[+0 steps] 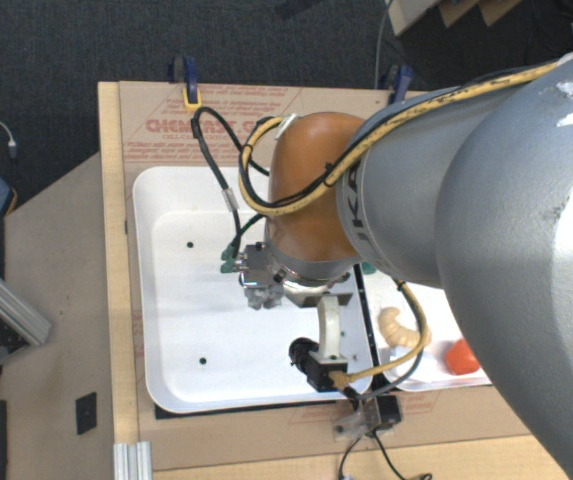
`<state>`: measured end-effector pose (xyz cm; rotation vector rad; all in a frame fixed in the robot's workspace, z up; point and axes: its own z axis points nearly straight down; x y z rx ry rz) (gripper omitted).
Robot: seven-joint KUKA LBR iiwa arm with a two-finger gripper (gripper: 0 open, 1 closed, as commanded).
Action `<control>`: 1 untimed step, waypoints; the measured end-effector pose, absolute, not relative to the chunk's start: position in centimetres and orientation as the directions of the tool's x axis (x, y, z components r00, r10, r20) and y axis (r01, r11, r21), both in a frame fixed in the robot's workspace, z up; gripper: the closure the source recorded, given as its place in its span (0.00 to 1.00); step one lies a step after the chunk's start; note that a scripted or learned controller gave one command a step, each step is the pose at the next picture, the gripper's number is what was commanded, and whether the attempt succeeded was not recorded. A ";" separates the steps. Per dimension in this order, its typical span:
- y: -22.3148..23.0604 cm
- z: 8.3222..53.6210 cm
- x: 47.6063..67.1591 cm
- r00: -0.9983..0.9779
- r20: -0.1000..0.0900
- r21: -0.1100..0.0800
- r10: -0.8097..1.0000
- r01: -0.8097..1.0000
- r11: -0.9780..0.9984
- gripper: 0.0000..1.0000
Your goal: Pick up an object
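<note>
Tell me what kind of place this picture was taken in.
Most likely a robotics lab or test cell: a grey robot arm with cables hangs over shallow white bins on a cardboard-covered bench, clamped at its far edge.

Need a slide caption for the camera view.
Arm reaches over the left bin; an orange object and a pale one lie in the right bin.

The grey arm runs off the frame's right and bottom edges and covers most of the right bin, so we see just a sliver of its floor. There a pale curved object and an orange one peek out, each partly covered. The gripper sits tucked under the orange band; we cannot make out its fingers.
</note>
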<state>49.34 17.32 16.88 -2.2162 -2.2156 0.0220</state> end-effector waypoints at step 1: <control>22.7 11.9 53.8 -0.004 0.002 0.002 1.000 1.000 0.004 1.00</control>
